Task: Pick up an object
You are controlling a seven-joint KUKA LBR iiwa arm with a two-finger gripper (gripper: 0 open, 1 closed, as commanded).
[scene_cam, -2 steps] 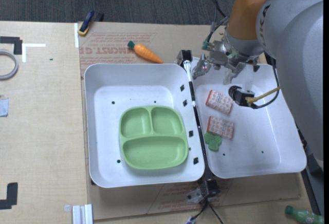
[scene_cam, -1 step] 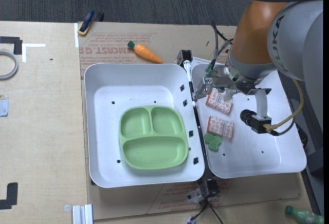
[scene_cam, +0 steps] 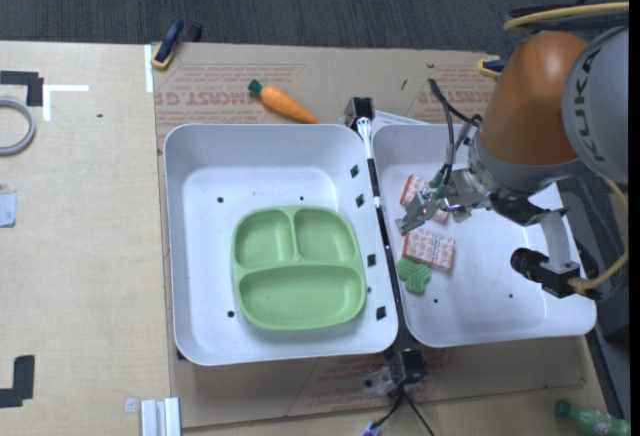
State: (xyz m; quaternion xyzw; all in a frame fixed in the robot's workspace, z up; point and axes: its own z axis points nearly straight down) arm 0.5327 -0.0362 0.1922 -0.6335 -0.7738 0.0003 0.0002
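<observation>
In the right bin (scene_cam: 500, 319) lie a small orange-and-white packet (scene_cam: 411, 190), a patterned red-and-white box (scene_cam: 430, 248) and a green leafy toy (scene_cam: 413, 275), all near the bin's left wall. My gripper (scene_cam: 420, 212) hangs low over the left part of this bin, between the packet and the patterned box, its metal fingers (scene_cam: 412, 220) pointing left and down. The grey arm with its orange band (scene_cam: 530, 99) covers the bin's upper right. Nothing shows between the fingers.
The left bin (scene_cam: 200, 254) holds a green divided plate (scene_cam: 298, 267). A toy carrot (scene_cam: 283, 101) lies on the cardboard behind the bins. A black clip (scene_cam: 359, 110) sits at the top of the bins' shared wall. A blue marker (scene_cam: 167, 43) lies at the cardboard's far left corner.
</observation>
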